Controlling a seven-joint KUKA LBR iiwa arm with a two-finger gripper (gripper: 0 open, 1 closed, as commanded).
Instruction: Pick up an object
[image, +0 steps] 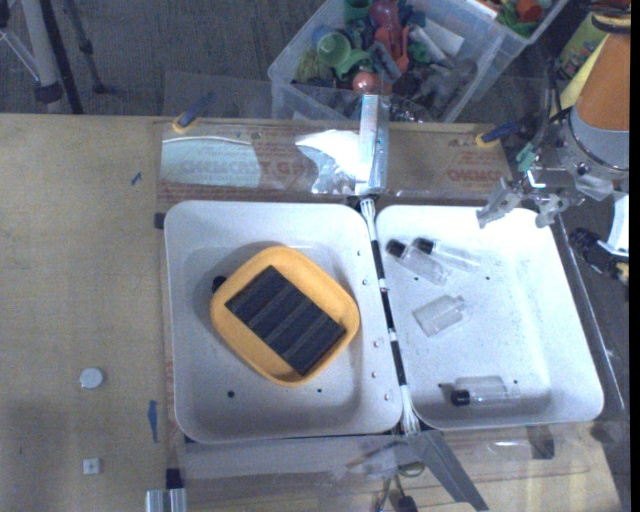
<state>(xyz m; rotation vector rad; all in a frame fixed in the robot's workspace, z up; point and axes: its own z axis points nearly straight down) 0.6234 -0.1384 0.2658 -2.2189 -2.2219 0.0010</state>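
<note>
Counter (80, 250): tan board carrying two white bins side by side. Left bin (190, 400): holds a yellow pad (284, 314) with a dark ribbed top, lying flat near the middle. Right bin (570, 380): holds three clear vials, two black-capped ones (425, 255) crossing at the far left and one (478, 390) near the front wall, plus a small clear bottle (440, 314) between them. Arm (608, 90): poised over the right bin's far right corner. Tool (520, 200): hangs above the bin rim, nothing between its fingers, which look parted, though blur makes this uncertain. Best practice: descend on the lone bottle, fingers straddling its narrow width. Behind the counter: a clear crate of toys (400, 50).
</note>
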